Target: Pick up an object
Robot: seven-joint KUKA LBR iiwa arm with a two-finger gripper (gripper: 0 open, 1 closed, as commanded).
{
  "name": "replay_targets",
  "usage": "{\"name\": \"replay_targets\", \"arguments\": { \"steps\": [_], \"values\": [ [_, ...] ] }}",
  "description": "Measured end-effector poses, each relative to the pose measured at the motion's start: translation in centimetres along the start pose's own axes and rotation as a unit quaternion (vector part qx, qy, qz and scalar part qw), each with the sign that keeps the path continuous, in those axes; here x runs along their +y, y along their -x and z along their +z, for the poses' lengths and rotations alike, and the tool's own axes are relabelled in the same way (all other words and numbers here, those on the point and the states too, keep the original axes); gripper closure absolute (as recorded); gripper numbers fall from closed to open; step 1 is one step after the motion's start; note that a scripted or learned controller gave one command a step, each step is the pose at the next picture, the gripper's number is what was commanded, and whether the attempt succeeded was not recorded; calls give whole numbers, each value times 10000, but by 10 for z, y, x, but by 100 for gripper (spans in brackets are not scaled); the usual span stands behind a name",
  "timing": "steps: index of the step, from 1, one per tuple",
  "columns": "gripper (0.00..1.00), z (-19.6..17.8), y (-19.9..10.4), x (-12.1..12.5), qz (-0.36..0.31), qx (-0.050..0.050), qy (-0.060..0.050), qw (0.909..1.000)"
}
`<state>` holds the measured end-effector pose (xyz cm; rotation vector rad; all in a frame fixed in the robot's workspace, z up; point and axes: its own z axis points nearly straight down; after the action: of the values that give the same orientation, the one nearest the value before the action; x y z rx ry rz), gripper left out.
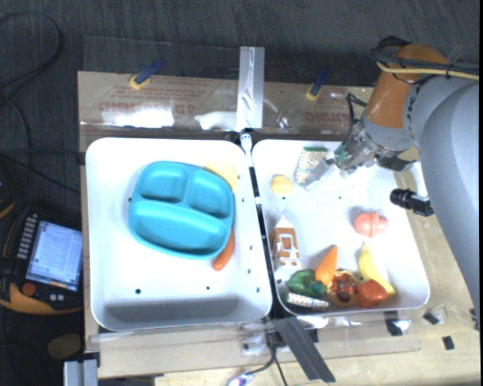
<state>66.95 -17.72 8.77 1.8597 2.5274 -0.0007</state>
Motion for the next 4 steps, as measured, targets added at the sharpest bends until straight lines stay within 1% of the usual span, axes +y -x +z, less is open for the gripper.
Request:
{"name": "replay_targets", "arguments": {
  "steps": [1, 2, 3, 4],
  "values": [
    [100, -12, 1, 2, -13, -50, 18, 10000],
    [0, -12, 1, 2, -16, -48, 18, 10000],
    [0, -1, 10, -8, 2986, 41, -155, 9542],
    [0, -31, 7, -85, 4270, 56, -38, 9042]
  ]
}}
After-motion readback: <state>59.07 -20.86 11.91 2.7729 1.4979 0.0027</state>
